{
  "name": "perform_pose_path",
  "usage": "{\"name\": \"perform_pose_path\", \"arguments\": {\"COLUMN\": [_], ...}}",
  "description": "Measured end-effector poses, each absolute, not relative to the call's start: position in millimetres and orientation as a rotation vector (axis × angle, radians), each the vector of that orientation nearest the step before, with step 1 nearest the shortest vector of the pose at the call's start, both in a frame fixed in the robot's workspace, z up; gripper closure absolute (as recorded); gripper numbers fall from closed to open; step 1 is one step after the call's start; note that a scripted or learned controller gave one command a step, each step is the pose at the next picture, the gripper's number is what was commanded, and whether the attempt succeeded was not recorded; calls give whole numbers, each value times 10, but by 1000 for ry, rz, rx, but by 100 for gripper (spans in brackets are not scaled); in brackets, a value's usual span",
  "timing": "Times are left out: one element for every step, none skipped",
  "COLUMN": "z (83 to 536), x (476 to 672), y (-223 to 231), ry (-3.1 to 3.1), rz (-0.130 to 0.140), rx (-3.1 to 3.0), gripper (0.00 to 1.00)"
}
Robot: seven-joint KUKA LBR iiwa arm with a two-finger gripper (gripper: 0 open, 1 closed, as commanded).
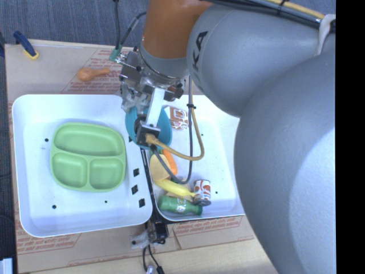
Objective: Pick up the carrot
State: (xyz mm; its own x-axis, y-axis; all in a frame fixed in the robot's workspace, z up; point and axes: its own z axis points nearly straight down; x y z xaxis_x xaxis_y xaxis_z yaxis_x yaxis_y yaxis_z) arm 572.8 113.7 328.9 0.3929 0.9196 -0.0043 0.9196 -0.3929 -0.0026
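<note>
The end effector (138, 106) hangs over the seam between the two white bins, at the far end of the right bin (219, 158). Its working parts are hidden under the wrist, so I cannot tell whether it is released or clenched, and nothing can be seen held in it.

- Closest, right under and just beside the end effector, is a teal dish (164, 128).
- Just to the arm's side of the end effector, touching the dish's edge, lies a red-and-white packet (178, 119).
- Next, toward the near edge of the view from the end effector, lies the carrot (170, 163). It is in the right bin, apart from the end effector and tilted, against a pale yellow item (155, 165).
- Beyond the carrot on the same line is a banana (172, 187), with a red-and-white can (202, 190) at its end.
- A green bottle (179, 205) lies on its side against the bin's near wall.
- Away from the arm, the left bin (23, 116) holds a green divided plate (88, 156), well apart from the end effector.
- Behind the end effector, outside the bins, an orange utensil (91, 73) lies on the bench (63, 56).
- Farthest off is a blue clamp (25, 44) at the bench's back corner.
</note>
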Motion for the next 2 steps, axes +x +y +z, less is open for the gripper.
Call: {"name": "perform_pose_path", "arguments": {"z": [3254, 2784], "x": [5715, 6020], "y": [1183, 1174], "ry": [1743, 1269], "rz": [-15, -28], "rx": [2621, 2880], "gripper": [0, 0]}}
